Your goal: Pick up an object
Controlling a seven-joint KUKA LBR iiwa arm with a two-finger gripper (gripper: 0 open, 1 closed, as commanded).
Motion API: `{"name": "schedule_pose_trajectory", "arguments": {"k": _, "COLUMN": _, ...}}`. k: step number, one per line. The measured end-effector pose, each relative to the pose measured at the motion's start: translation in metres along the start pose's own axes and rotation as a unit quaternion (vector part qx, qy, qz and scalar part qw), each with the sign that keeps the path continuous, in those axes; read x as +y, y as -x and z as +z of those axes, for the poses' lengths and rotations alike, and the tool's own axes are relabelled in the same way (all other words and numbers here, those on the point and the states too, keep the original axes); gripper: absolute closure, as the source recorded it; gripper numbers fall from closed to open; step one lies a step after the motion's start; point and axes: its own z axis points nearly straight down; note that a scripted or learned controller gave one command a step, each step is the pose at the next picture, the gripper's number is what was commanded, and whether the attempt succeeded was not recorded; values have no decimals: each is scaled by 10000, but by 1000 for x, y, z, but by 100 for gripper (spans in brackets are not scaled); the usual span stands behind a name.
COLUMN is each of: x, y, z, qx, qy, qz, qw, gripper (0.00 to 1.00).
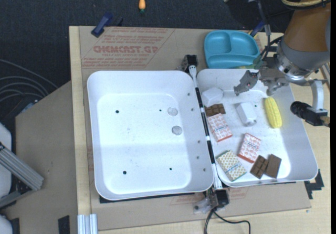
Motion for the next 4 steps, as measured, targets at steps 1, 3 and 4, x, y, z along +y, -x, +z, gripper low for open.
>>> {"name": "schedule_pose_trajectory", "arguments": {"k": 1, "x": 25, "y": 63, "z": 95, "qx": -2, "qy": -10, "qz": 8, "qw": 10000, "gripper": 0}}
{"name": "schedule_pose_trajectory", "arguments": {"k": 3, "x": 57, "y": 112, "z": 143, "qx": 55, "qy": -3, "qz": -26, "qw": 10000, "gripper": 0}}
{"name": "schedule_pose_trajectory", "arguments": {"k": 4, "x": 57, "y": 115, "z": 132, "qx": 12, "qy": 13, "qz": -24, "qw": 10000, "gripper": 100}}
